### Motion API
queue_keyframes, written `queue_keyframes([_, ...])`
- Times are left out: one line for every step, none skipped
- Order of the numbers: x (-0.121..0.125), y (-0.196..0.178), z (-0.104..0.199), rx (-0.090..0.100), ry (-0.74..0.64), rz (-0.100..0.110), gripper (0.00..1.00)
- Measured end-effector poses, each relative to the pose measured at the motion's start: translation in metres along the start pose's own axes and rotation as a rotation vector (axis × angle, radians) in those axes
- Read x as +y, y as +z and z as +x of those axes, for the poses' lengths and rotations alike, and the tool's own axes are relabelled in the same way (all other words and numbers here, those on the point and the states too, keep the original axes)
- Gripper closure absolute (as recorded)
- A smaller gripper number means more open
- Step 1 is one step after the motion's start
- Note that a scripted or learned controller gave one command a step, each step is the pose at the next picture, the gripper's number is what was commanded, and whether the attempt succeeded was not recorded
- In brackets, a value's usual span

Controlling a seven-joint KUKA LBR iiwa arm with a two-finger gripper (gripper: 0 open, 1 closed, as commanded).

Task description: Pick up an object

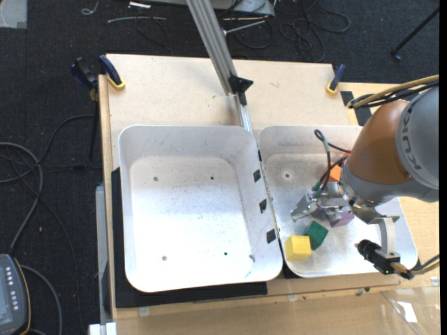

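In the right bin (279,160) my gripper (316,213) hangs low over a small cluster of objects, on the grey arm with its orange band (380,142) coming in from the right. It looks open, with nothing between its fingers (302,212). A green block (317,235) lies just in front of the gripper. Touching the block's left side is a yellow cube (299,247). A purple piece (342,219) shows partly under the wrist, and an orange piece (335,175) peeks out behind the arm.
The left bin (140,152) stands beside the right one, their rims meeting at a ridge with black clips (264,204). A slanted metal pole (213,37) rises behind the bins. Cables run off the wrist over the right bin's near corner (377,257).
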State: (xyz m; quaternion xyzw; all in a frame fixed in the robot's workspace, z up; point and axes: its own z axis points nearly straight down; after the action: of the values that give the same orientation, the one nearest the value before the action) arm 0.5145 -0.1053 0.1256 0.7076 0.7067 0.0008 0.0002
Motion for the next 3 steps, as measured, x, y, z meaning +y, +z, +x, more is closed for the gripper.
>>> queue_keyframes([0.032, 0.019, -0.030, -0.002, -0.004, -0.004, 0.00])
queue_keyframes([0.031, 0.013, -0.031, -0.002, -0.004, 0.001, 1.00])
queue_keyframes([0.052, 0.024, -0.052, -0.001, -0.002, -0.010, 1.00])
